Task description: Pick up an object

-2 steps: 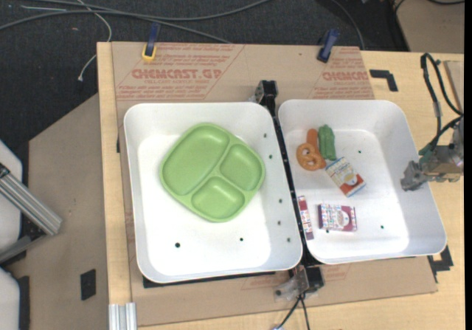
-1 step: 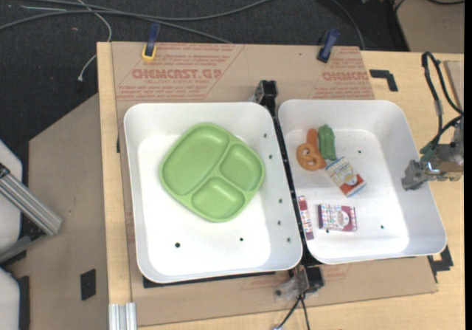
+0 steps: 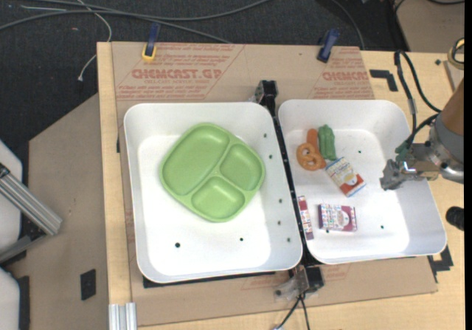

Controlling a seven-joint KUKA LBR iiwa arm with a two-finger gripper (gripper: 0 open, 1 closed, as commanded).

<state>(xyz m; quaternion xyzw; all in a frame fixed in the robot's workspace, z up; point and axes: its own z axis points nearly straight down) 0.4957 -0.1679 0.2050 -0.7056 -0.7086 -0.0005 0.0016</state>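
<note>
You're at the approach: the gripper [image 3: 391,176], grip state unclear, hovers mid-right, so steer it left toward the small carton [image 3: 346,176].

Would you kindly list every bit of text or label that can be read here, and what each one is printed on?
"CHEMCAST GP", red print on the brown board behind the left bin.
"CHEMCAS...", the same print, cut off, behind the right bin.
Printing on the small carton, the purple packet and the narrow packet: too small to read.

Gripper [image 3: 389,176] hovers over right bin [image 3: 383,243] beside small carton [image 3: 346,176].
</note>
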